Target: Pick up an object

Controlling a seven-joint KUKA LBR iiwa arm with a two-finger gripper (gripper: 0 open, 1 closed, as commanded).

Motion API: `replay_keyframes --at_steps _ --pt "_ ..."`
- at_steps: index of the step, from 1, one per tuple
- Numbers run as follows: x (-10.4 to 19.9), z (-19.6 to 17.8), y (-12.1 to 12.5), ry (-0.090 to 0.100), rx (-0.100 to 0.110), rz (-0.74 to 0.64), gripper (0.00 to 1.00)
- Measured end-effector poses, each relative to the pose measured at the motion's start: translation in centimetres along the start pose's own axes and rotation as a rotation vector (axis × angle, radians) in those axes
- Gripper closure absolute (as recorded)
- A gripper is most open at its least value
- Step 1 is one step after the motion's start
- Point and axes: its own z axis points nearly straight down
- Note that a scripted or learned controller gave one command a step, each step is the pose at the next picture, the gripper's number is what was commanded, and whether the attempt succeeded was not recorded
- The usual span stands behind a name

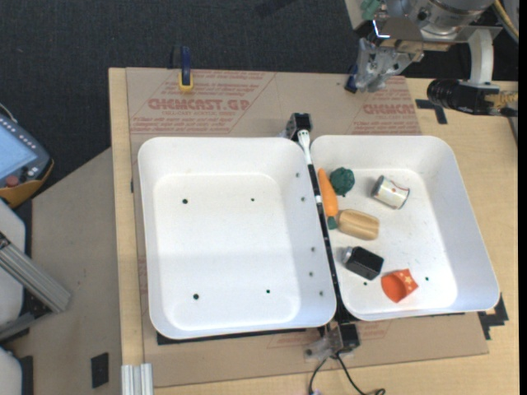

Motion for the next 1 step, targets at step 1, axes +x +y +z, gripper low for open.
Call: replay_keyframes --at_steps 1 --pt "1.95 -4.51 -9.71 0.000 -0.002 0.003 1.00"
